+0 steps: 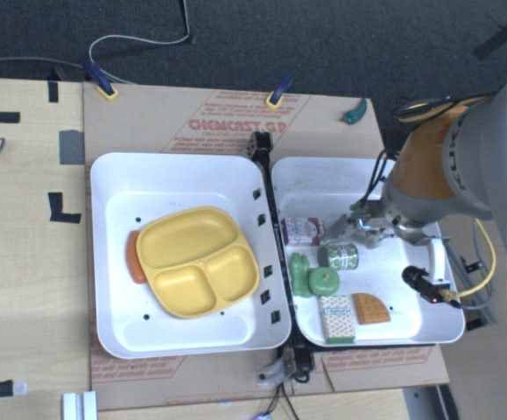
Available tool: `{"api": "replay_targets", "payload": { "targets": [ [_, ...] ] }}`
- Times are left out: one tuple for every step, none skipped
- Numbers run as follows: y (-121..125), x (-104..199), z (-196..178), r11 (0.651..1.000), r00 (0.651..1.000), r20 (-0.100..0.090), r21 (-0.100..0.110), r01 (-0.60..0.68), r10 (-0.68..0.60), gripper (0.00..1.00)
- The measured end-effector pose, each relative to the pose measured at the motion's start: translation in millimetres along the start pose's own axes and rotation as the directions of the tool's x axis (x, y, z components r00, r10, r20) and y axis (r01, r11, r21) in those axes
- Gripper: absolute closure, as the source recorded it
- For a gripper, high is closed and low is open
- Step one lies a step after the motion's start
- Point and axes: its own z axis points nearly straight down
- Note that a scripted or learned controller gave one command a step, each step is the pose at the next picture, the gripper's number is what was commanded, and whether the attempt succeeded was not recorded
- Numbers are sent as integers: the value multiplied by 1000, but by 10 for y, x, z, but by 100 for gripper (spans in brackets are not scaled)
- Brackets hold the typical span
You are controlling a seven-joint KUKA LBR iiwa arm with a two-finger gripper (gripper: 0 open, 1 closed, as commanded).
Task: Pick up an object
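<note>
The right bin (428, 322) holds several small items. A red and white packet (302, 230) lies near its left wall. Below that sit a green can (341, 256) on its side and a green bottle-like object (311, 278). A patterned box (336, 316) and an orange toast-shaped piece (371, 308) lie along the front. My gripper (348, 230) hangs low over the middle of this bin, just beyond the can and to the right of the packet. I see nothing held in it.
The left bin (113, 191) carries a yellow divided plate (196, 261) with an orange-red item (134, 259) tucked at its left edge. A black divider (269, 234) joins the bins. The grey arm with its orange band (424, 160) and cables covers the right bin's right side.
</note>
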Motion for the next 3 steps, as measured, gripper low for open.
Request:
{"api": "replay_targets", "payload": {
  "targets": [
    [-3,0,-86,1000,1000,1,0,0,0,100],
    [-3,0,-85,1000,1000,1,0,0,0,0],
    [196,294,34,1000,1000,0,6,1,-1,0]
  ]
}}
